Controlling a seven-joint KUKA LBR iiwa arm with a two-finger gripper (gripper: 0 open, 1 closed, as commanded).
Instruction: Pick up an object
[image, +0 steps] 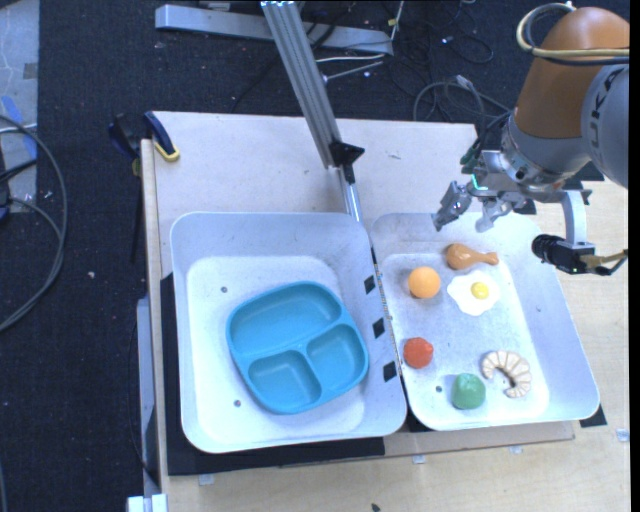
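Camera view: two white bins side by side on the bench (250, 150). Left bin (200, 300) carrying a blue divided tray (296, 345). Right bin (555, 330) holding a chicken drumstick (468, 257) near its far edge, an orange ball (424, 283), a fried egg (473, 294), a red tomato (417, 352), a green piece (467, 391) and a shrimp (508, 372) toward the near edge.

Likely trouble: descending straight from here, closing on bare bin floor just beyond the drumstick, or nudging it aside; round pieces prone to rolling away under a glancing finger.

Claw (468, 208) hovering above the right bin's far edge, fingers spread, gripping nothing, touching nothing.
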